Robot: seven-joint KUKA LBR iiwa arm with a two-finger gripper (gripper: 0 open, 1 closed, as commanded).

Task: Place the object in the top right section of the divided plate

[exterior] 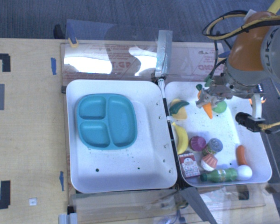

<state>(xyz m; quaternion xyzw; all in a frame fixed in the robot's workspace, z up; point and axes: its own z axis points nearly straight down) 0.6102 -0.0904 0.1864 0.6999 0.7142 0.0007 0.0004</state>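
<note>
Gripper: the gripper [209, 101] hovered over the right bin [261, 169], at its 12 o'clock end.
Pincer: pinching an orange carrot [208, 110], tip down.
Divided plate: the blue divided plate [106, 121] sat in the left bin [149, 171], toward 10 o'clock.
</note>
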